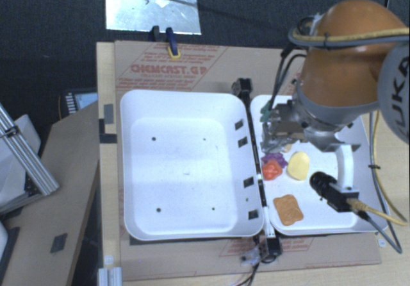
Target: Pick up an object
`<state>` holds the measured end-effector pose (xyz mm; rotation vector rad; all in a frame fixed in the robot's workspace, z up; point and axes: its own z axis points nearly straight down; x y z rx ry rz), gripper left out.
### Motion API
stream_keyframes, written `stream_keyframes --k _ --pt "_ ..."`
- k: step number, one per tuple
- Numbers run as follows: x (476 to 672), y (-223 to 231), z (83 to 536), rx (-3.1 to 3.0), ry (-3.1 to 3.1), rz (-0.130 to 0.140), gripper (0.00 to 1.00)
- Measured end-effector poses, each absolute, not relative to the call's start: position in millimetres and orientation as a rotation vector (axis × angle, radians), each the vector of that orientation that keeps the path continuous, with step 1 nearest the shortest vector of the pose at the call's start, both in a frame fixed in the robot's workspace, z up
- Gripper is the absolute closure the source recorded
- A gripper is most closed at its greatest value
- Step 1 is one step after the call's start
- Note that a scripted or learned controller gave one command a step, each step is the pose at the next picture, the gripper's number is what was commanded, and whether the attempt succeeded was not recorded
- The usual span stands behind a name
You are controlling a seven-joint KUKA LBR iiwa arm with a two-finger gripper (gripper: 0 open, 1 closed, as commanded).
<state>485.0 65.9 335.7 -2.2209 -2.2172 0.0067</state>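
A: Cardboard (192, 63) under two white bins covers the bench. What can you make out of the gripper (277, 143)?

B: Little. It hangs low in the right bin (359, 224), its metal body under the orange wrist, which hides much of that bin. I cannot tell how its jaws stand.

A: And right around it?

B: Three objects: a purple piece (275, 158) just beneath it, a red piece (271, 171) touching that, a pale yellow lump (298, 166) beside them.

A: Farther out?

B: One orange-brown slab (288, 209) near the front rim, apart. The left bin (131, 150) lies wide open.
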Motion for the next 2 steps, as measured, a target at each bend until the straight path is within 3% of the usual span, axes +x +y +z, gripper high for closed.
stream_keyframes --k 1,2 --pt "497.8 100.1 439.1 -2.218 -2.233 -0.014 1.00" --pt "486.3 115.0 422.1 -2.215 -2.228 -0.003 1.00"
